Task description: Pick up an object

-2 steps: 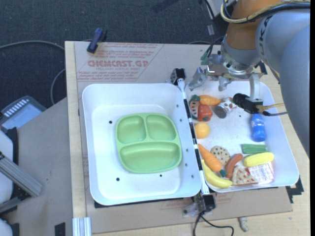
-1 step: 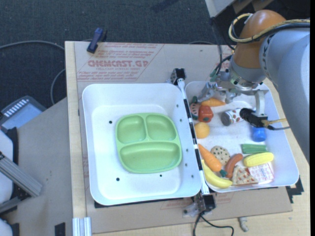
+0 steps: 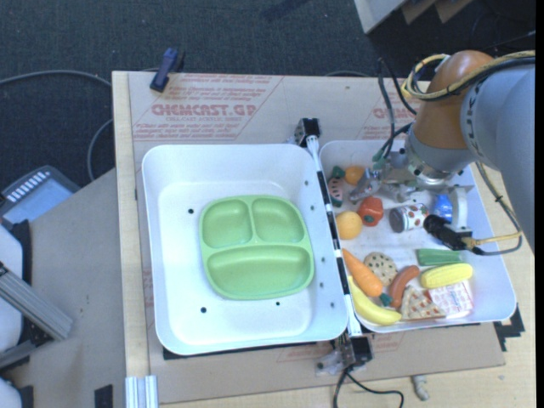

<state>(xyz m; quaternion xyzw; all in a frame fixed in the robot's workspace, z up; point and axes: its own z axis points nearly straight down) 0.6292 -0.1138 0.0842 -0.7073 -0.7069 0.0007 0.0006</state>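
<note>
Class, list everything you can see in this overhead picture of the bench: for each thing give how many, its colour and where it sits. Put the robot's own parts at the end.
Bins: 2, white, side by side on the bench.
Divided plate: 1, green, middle of the left bin.
Carrot: 1, orange, right bin, near its left wall.
Banana: 1, yellow, right bin, front left.
Corn: 1, yellow, right bin, front right.
Tomato: 1, red, right bin, beside the gripper.
Cookie: 1, tan, dark chips, right of the carrot.
Clip: 1, blue, bench's far left corner.
Arm: 1, grey, orange band, over the right bin.
Gripper: 1, dark, low in the right bin's far part.
</note>
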